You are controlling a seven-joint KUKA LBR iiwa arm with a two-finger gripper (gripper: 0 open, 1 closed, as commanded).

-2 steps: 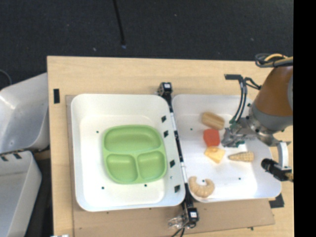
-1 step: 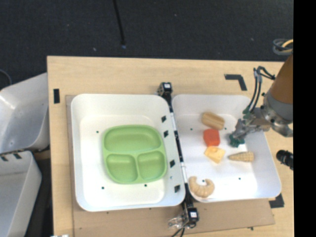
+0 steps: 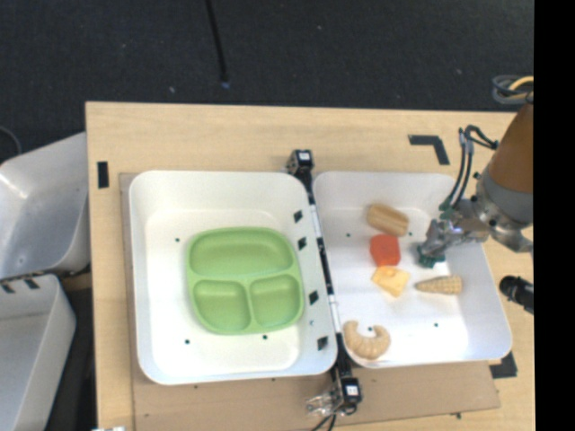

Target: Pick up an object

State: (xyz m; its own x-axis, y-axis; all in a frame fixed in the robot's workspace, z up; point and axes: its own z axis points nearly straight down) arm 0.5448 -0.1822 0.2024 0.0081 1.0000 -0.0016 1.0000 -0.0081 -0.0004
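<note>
Whether the jaws are spread or closed I cannot tell from my feed; the gripper (image 3: 431,251) is a small dark and teal blur low over the right bin (image 3: 467,335), near that bin's right side. Nothing visibly sits in it. Just below it lies a cone (image 3: 439,285), pale and ridged, tip pointing left. To its left I see a red block (image 3: 385,250), and touching that block's lower edge a yellow wedge (image 3: 391,281). Above the block rests a tan roll (image 3: 387,218) (a bread-like cylinder, tilted). A croissant (image 3: 367,340) curls in the bin's lower left corner. In the left bin (image 3: 162,344) sits a green tray (image 3: 244,279) with three compartments. Both bins rest on a wooden bench (image 3: 180,133).
</note>
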